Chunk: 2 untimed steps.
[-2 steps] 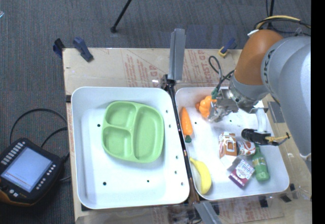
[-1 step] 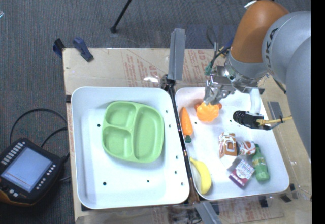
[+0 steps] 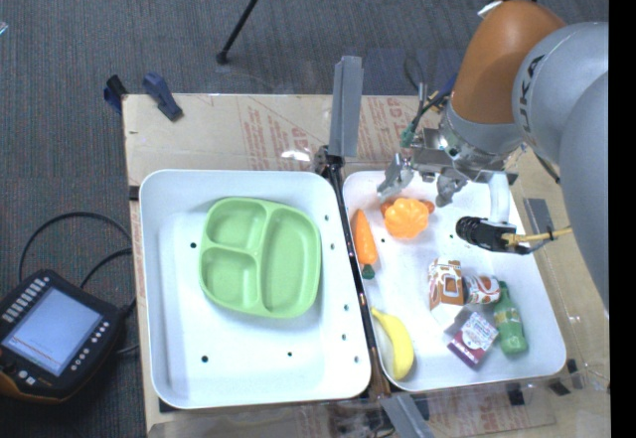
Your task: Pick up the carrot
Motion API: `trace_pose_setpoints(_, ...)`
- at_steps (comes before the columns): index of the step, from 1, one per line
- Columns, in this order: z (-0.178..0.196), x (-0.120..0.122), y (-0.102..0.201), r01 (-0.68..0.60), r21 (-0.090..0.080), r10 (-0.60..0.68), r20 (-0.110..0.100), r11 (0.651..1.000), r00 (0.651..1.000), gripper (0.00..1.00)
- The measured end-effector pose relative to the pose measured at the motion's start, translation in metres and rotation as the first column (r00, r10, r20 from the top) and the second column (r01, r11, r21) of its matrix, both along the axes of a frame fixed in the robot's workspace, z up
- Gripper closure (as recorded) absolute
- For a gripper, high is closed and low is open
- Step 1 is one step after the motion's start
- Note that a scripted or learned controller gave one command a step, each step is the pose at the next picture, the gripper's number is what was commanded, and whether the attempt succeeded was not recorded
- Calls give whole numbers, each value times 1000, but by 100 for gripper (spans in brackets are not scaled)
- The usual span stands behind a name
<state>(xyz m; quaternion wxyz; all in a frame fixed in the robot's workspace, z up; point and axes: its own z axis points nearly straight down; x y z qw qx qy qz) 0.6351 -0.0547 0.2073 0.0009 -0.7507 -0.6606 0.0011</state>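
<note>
Camera view, left to right: a handheld controller (image 3: 50, 332) lies on the floor beside the desk (image 3: 238, 123). A green divided plate (image 3: 262, 257) sits in the left bin (image 3: 169, 366). The carrot (image 3: 365, 239) lies along the left wall of the right bin (image 3: 542, 327), a banana (image 3: 396, 342) below it. The tool (image 3: 422, 186) hangs spread over an orange pepper (image 3: 406, 217), gripping nothing.

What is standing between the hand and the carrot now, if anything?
Nothing visible blocks it. The hand hangs above the orange pepper, and the carrot lies just beside that pepper, against the right bin's left wall, uncovered from above.
</note>
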Motion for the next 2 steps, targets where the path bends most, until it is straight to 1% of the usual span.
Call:
trace_pose_setpoints(1,-64,-19,-48,-142,2,142,-2,990,990,0)
trace_pose_setpoints(2,-117,9,-75,46,1,-46,-1,999,999,0)
